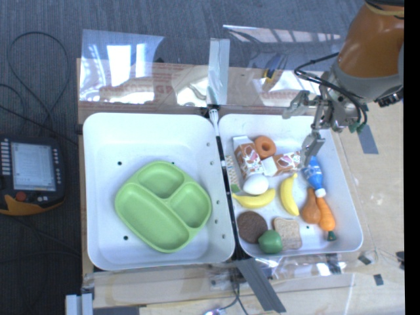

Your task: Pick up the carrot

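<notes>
The carrot (326, 214) is orange with a small green end and lies along the right wall of the right bin (348, 238), near its front. A darker orange piece (310, 206) rests against its left side. A blue bottle (315, 174) lies just behind it. My gripper (310, 151) hangs above the back right part of this bin, over the bottle's far end and well behind the carrot. Nothing shows in its grasp. The arm's orange band (371, 41) sits at the upper right.
The right bin also holds a donut (265, 146), snack packets (248, 160), a white egg (256, 185), two bananas (289, 194), a brown cookie (251, 225), a bread slice (287, 232) and a green fruit (270, 241). A green divided plate (164, 205) lies in the left bin (105, 143).
</notes>
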Motion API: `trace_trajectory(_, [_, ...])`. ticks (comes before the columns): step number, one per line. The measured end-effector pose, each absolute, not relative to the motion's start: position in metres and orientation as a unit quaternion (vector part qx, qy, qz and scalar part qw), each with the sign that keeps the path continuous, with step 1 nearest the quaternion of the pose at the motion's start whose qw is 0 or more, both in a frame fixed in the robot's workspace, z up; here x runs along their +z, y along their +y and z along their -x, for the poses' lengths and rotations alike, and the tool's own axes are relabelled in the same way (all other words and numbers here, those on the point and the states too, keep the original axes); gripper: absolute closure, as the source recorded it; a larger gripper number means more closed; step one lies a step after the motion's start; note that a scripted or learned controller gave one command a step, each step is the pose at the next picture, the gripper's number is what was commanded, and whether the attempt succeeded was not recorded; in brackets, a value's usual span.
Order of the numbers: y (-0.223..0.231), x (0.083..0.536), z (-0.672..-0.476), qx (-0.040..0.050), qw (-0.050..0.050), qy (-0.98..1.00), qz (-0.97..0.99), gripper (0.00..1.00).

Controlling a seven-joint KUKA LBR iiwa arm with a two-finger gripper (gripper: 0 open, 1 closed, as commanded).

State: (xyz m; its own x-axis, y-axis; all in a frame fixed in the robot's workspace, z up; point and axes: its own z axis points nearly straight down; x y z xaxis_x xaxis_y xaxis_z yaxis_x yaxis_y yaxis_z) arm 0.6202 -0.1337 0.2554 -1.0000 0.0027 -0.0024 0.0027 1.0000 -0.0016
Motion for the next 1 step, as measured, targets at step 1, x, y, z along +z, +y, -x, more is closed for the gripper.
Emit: trace_trajectory(1, [-0.1411,0.1454,-0.5561,0.0008,-0.003,0.997,0.072,0.00])
